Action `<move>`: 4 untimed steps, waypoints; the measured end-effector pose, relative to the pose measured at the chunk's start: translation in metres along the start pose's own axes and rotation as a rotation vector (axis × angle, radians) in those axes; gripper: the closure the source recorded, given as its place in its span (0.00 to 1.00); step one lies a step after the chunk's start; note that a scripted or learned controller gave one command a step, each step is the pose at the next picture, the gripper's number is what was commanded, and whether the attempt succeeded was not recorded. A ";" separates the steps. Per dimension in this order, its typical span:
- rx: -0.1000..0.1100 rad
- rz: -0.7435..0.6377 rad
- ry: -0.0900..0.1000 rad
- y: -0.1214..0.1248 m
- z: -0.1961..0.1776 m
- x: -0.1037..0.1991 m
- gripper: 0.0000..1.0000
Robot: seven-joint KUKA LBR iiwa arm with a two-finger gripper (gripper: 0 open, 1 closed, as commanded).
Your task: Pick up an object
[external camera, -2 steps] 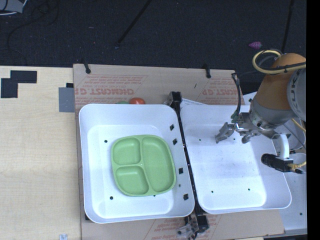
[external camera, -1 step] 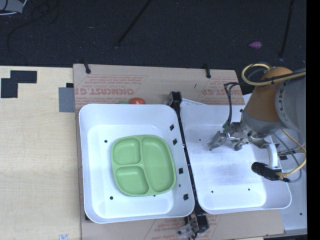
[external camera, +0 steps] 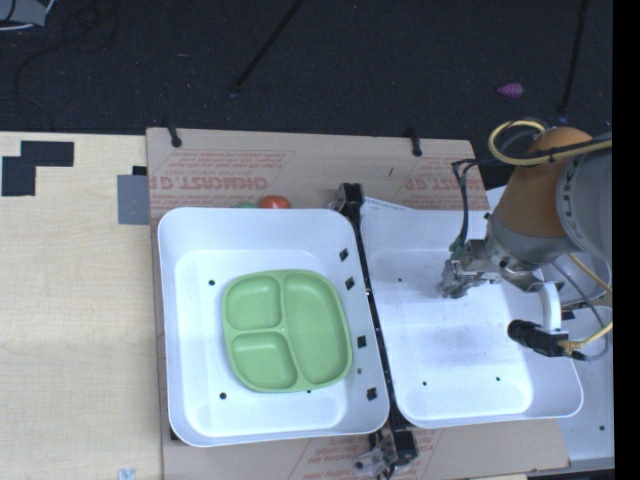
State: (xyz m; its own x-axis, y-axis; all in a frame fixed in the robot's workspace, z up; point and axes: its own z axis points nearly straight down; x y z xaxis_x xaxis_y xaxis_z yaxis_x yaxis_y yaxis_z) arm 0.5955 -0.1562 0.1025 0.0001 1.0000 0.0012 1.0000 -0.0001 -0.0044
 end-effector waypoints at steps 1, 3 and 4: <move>-0.006 0.002 -0.001 -0.004 -0.043 0.000 1.00; -0.007 -0.001 -0.002 -0.010 -0.146 -0.009 1.00; -0.001 -0.005 0.001 -0.005 -0.139 0.046 1.00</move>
State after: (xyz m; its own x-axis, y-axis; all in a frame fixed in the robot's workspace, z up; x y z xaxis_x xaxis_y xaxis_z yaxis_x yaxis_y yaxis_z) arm 0.5906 -0.1102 0.2420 -0.0046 1.0000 0.0027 1.0000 0.0046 -0.0031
